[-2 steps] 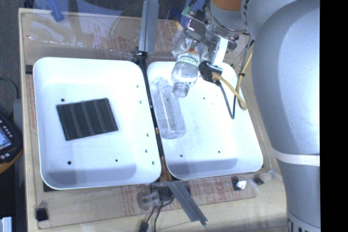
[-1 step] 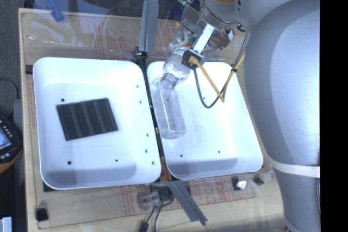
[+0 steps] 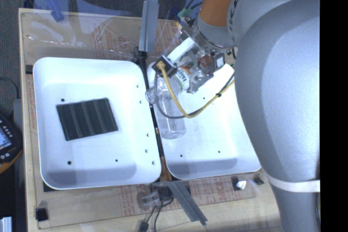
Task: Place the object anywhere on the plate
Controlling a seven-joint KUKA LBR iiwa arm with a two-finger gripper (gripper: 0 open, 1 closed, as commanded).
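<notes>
Object: a clear plastic bottle [image 3: 167, 111], see-through, lying in the right bin [image 3: 228, 163] close to that bin's left wall, near the divide between the two bins. Its cap end seems to point toward the left wall, though the clear body makes the outline hard to trace.

Plate: the dark ribbed rectangular plate [image 3: 87, 118] lies flat in the left bin [image 3: 81, 171], left of that bin's middle and well apart from the bottle.

Handling, as a judgement: the bottle looks empty, so light; thin walls that would give under a hard squeeze; smooth and rounded, so it could slip or roll away from a push. Not fragile.

Where to take hold, as a judgement: across the round body near its middle, fingers either side of the long axis, rather than at the narrow neck or the ends.

Gripper: the gripper [image 3: 173, 80] hangs over the back left part of the right bin, just above the bottle's upper end, with a yellow cable [image 3: 182, 108] looping down across the bottle.

Fingers: I cannot tell whether they are apart or together; wrist hardware and the clear plastic hide them. Whether they touch or hold the bottle cannot be told either.

Risk: a glancing contact could send the bottle rolling along the bin's left wall.
</notes>
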